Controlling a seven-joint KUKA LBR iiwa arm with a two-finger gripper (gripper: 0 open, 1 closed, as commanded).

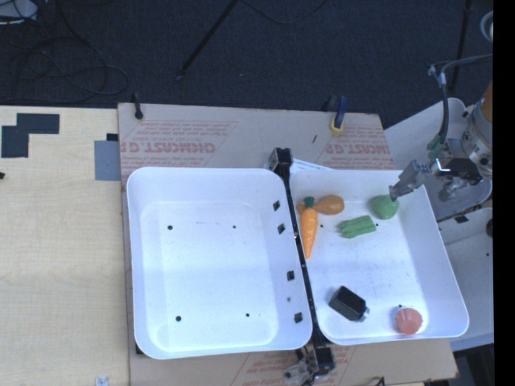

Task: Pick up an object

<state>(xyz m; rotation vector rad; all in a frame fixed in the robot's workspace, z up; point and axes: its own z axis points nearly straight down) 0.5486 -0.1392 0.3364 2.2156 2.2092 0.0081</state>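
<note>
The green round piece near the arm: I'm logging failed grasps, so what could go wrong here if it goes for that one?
1. The green round piece sits close to the right bin's far wall, so the gripper may strike the rim.
2. It looks rounded, so it may roll or squirt away when squeezed.
3. The green oblong piece lies just beside it and could get nudged or caught too.

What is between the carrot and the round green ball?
In the camera view, a long green piece lies between the carrot and the green ball, slightly lower than a straight line joining them.
</note>
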